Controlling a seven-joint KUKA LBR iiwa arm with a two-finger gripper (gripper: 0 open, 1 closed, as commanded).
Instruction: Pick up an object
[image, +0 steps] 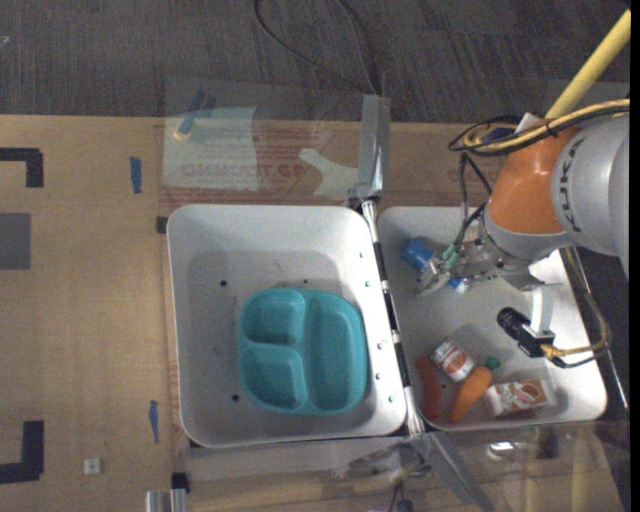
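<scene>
A teal divided plate (300, 350) lies in the left white bin (200, 240) on a tan bench (80, 330). Blue tape strips (136, 174) and black corner marks (25, 165) dot the bench, and a clear plastic sheet (265, 150) lies behind the bins.

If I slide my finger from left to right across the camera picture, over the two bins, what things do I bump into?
Teal divided plate → blue object → small can → carrot → small carton.
</scene>
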